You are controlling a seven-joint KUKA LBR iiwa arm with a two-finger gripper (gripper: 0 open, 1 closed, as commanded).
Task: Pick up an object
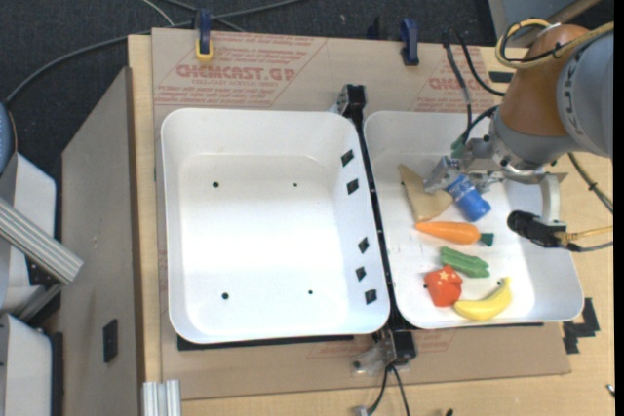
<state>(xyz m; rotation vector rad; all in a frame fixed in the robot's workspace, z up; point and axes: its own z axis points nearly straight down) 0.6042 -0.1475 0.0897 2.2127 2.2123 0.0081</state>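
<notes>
Blue plastic, a small cylinder [473, 202], lies in the right bin [546, 307] at the frame's right-centre, just under the end effector [466, 172]. Its fingers are lost among grey metal and the cylinder's upper end, so I cannot tell how far apart they stand or whether they grip anything. A tan wedge [421, 195] lies to the left, touching or nearly touching the cylinder. Below sit an orange carrot [448, 231], a green pod [464, 261], a red strawberry [443, 286] and a yellow banana [485, 304], close together. The left bin [195, 209] fills the frame's middle on the cardboard-topped counter [292, 63]. One risk: the round cylinder could roll or squirt out of the fingers toward the carrot. Another: a finger could catch the wedge and drag it along.
</notes>
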